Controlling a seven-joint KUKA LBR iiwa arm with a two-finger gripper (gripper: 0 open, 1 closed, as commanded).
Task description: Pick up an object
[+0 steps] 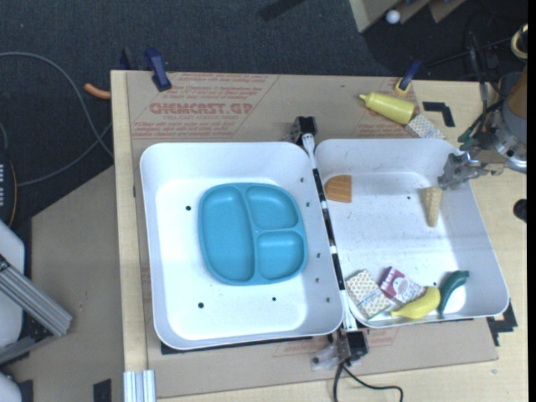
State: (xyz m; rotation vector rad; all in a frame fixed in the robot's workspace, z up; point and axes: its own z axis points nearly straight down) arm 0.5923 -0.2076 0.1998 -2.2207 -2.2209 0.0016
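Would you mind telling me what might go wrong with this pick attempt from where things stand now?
The pincer hangs at the right bin's far right wall, just above the ice cream cone, so a descent might clip the rim. The cone is slim and tapered, so it may roll or slip free. The banana, green tool and waffle crowd the near corner, so a grasp there might catch two things.

bench (pixel 126 224): cardboard-topped, bearing two white bins | left bin (pixel 167 308): holds blue divided plate (pixel 251 231) at its middle | yellow bottle (pixel 388 105): lying near bench's far right corner, beyond right bin (pixel 494 283) | blue clamp (pixel 156 68): far left edge | black cable (pixel 356 383): near edge
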